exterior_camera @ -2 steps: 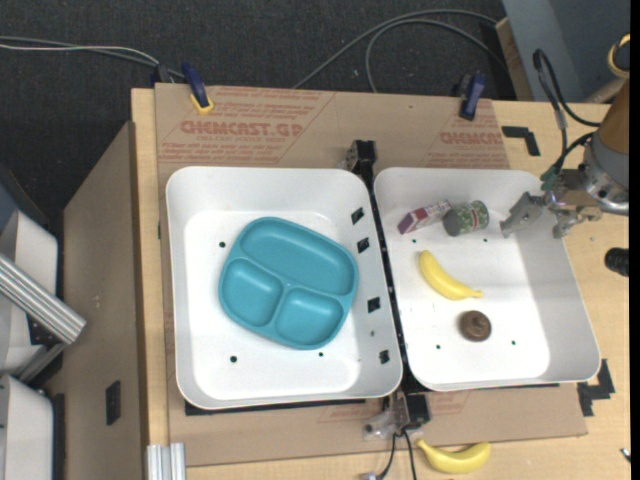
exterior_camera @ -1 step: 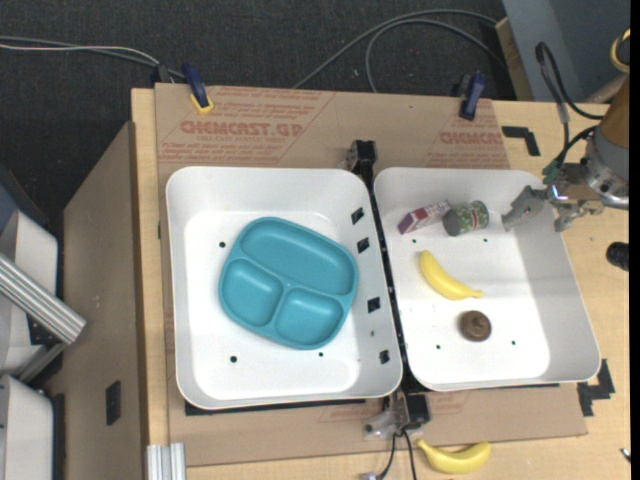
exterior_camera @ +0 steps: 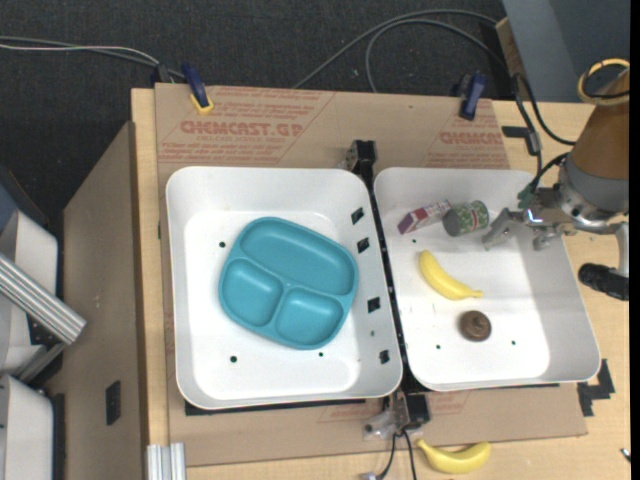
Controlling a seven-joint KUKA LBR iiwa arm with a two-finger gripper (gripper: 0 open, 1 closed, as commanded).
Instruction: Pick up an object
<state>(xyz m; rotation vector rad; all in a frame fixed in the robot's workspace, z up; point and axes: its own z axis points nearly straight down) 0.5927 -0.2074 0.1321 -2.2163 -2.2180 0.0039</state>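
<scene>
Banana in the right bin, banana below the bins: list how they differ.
The banana in the right bin lies on the bin's white floor, fully in view; the banana below the bins rests on the bench at the picture's lower edge. The first runs diagonally; the second lies nearly level, curving upward at its ends. Both are yellow.

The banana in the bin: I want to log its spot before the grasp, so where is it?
In the camera view the banana lies in the right bin, left of centre, below the small purple-and-white box and above-left of the brown round object.
</scene>
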